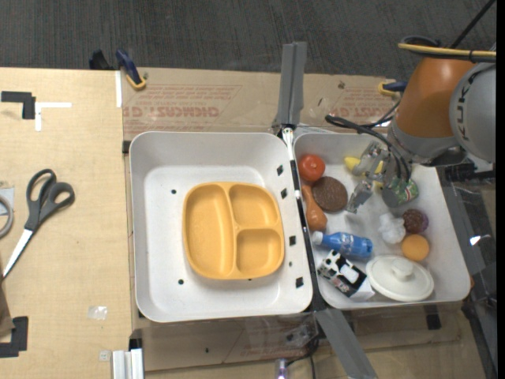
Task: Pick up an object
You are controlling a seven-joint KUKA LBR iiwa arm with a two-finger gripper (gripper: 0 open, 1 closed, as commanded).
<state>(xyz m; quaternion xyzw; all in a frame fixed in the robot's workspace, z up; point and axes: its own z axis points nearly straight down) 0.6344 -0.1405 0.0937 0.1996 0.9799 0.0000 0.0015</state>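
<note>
While the arm (442, 101) reaches in from the right, its gripper (371, 181) hangs over the far part of the right bin (451, 212). Fingers (357, 198) are spread apart with nothing between them. Candidates in that bin: red tomato (312, 166) and brown round disc (329, 194) just left of the gripper, blue bottle (347, 245) nearer, orange ball (415, 248), purple fruit (416, 220), white lid (401, 278) at the near right. Left bin (150, 235) holds a yellow divided plate (233, 230). Scissors (35, 208) lie on the bench, far left.
</note>
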